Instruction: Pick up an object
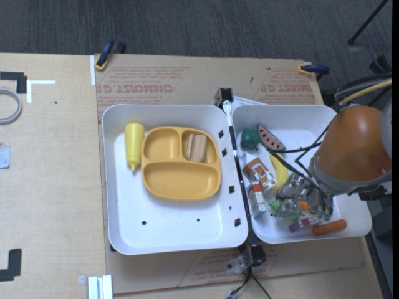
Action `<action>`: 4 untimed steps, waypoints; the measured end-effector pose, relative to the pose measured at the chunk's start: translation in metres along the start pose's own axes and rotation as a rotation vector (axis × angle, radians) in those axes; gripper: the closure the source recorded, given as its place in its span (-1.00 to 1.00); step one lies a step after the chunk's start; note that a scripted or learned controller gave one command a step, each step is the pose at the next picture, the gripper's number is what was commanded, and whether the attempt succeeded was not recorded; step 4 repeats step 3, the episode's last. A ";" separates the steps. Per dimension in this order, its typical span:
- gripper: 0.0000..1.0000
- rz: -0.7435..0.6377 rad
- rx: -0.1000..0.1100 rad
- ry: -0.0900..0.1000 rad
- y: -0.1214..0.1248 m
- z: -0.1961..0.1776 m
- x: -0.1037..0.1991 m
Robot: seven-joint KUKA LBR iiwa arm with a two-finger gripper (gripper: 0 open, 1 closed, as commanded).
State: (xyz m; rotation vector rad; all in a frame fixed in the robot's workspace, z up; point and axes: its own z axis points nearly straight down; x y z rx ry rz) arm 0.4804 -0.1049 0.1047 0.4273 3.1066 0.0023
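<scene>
Two bins sit side by side on the surface, and the action is in the right bin [349,232], where the hand [298,199] is down in a heap of small toys. Nearest the camera lies a sausage [328,228], just beside the heap: light, smooth, apt to roll, so a grip across its middle looks best. Whether the hand is wide or narrow I cannot tell; it is buried in clutter under the orange wrist [352,143], touching the pile, with nothing plainly held. A small box [260,174] lies left of it, stiff and light, easy to pinch by its edges. Beyond, a banana [280,170], a melon slice [270,139] and a green piece [250,138], all hard, slick plastic by the look. In the left bin [124,229], a yellow tray [181,178] with a bottle [133,143] just beside it.
</scene>
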 end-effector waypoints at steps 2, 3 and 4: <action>1.00 0.172 0.001 0.000 0.060 -0.088 0.008; 1.00 0.111 0.001 -0.001 0.105 -0.238 0.011; 1.00 0.111 0.001 -0.001 0.105 -0.238 0.011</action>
